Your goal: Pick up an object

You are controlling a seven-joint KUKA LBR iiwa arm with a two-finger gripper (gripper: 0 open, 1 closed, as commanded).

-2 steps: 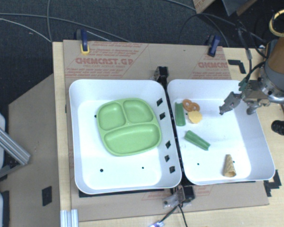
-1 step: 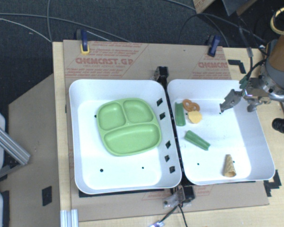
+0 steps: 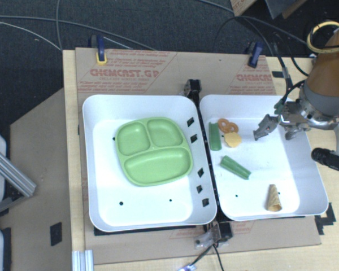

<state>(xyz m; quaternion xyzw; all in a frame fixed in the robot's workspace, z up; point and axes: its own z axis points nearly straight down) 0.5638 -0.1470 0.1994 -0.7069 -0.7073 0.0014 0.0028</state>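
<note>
Gripper: the gripper [image 3: 264,129] hangs over the upper part of the right bin [image 3: 305,205], at the right of the frame; its fingers stand apart with nothing between them.
Arm: the grey arm [image 3: 327,78] comes in from the upper right edge, slanting down so the gripper points left, toward the food pieces.
Nearest targets: a yellow piece [image 3: 233,140] and an orange ring [image 3: 227,126] lie just left of the gripper, touching each other; a green stick [image 3: 214,136] lies upright in the frame beside them, near the bin's left wall.
Other targets: a second green piece [image 3: 235,167] lies tilted in mid-bin; a cone-shaped piece [image 3: 273,198] sits near the lower rim, well apart.
Left bin: the left bin [image 3: 101,208] carries a green divided plate [image 3: 153,151], broad and flat, likely a poor grasp.
Tabletop: the tabletop [image 3: 135,69] is a board bearing both bins.
Judgement: nothing picked yet; the yellow piece looks the easiest reach.
</note>
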